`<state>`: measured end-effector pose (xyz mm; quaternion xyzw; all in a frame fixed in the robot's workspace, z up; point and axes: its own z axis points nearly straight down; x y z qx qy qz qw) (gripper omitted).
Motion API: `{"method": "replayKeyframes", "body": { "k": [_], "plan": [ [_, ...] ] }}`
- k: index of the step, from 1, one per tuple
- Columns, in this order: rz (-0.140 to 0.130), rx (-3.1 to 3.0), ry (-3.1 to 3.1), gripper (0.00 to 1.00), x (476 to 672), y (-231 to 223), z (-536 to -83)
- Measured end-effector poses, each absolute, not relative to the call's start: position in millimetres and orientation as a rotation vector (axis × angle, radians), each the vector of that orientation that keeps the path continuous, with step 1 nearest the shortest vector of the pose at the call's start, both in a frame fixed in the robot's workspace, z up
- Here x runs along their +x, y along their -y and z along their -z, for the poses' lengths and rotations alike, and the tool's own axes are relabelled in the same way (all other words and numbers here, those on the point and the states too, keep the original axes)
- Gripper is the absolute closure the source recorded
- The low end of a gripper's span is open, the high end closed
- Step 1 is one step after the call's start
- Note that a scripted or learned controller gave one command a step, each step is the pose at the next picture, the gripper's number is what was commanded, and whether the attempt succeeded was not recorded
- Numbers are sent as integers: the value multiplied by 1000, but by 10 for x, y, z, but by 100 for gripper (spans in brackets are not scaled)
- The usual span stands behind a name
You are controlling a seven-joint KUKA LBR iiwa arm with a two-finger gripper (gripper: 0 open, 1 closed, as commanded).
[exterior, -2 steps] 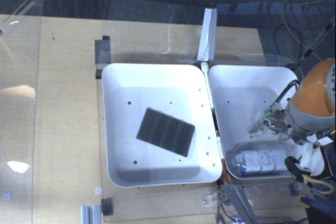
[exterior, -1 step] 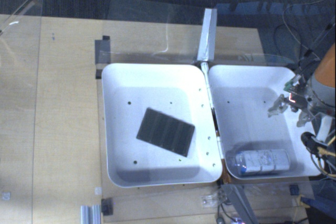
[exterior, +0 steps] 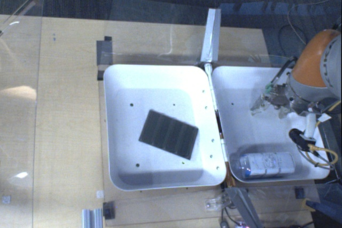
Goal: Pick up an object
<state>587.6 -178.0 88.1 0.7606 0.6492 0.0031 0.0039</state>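
Camera view shows you the gripper (exterior: 263, 104) over the right bin (exterior: 235, 85), fingers apart, holding nothing; a bottle (exterior: 266, 164) lies near.

Arm (exterior: 320, 69) cut off by right frame edge; only orange band and wrist section were in view. Gripper (exterior: 260, 105) small and blurred against right bin (exterior: 235, 115); finger spacing could not be resolved. Right bin's far right rim was hidden behind wrist and cables (exterior: 312, 147). Bottle (exterior: 266, 164) lay at near wall of right bin; label print too blurred to read. Surface detail of dark flat pad (exterior: 169, 134) in left bin (exterior: 123, 115) unresolved, faint ribbing only.
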Motion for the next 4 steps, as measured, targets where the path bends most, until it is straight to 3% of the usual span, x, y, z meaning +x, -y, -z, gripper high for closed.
{"method": "replayKeyframes", "body": {
  "k": [1,2,3,4],
  "plan": [
    [-7,2332,-2097,0,5644,1894,-2165],
    [-14,2261,-2168,0,5360,1376,-895],
    [-7,2320,-2110,0,6047,1600,-1061],
    [-7,2338,-2088,0,6342,2025,-1790]
  ]
}}
